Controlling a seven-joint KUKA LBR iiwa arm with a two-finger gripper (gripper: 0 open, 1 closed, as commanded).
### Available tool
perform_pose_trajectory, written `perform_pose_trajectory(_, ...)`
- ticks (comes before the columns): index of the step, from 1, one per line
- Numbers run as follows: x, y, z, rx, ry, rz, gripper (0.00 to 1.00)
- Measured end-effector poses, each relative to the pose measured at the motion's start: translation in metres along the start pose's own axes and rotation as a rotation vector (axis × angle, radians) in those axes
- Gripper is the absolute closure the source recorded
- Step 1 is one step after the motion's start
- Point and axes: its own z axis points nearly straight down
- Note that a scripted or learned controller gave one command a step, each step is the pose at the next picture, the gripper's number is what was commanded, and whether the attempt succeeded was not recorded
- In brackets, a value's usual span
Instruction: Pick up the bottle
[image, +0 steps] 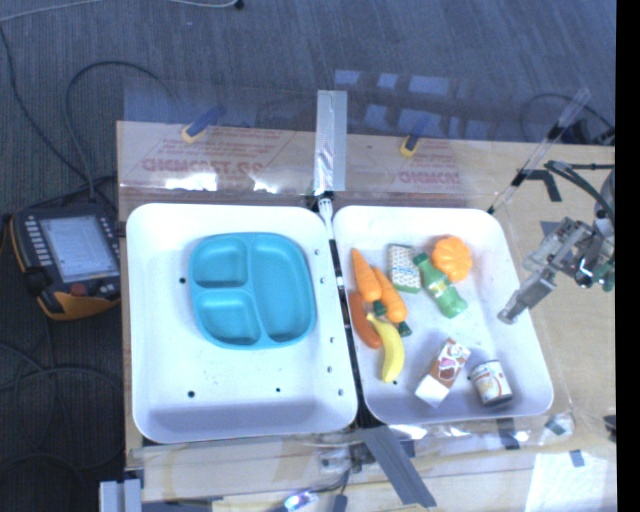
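The bottle (440, 286) is small and green, lying on its side in the upper middle of the right bin (520, 345), just below an orange fruit (452, 257) and right of a small patterned box (403, 267). My gripper (517, 304) hangs over the right rim of that bin, well to the right of the bottle and apart from it. Nothing shows in its grasp.
The right bin also holds two carrots (377, 288), a banana (389, 347), a small carton (443, 372) and a can (489, 383). A blue divided plate (250, 290) lies in the left bin (160, 400). A teach pendant (65, 256) sits on the floor at left.
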Motion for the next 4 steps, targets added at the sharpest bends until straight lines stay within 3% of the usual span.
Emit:
perform_pose_trajectory(1, -0.028, 0.077, 0.008, 0.000, 0.000, 0.215, 0.00)
perform_pose_trajectory(2, 0.039, 0.118, 0.021, 0.001, 0.001, 0.284, 0.00)
perform_pose_trajectory(3, 0.039, 0.118, 0.021, 0.001, 0.001, 0.284, 0.00)
perform_pose_trajectory(4, -0.017, 0.124, -0.048, 0.001, -0.003, 0.187, 0.00)
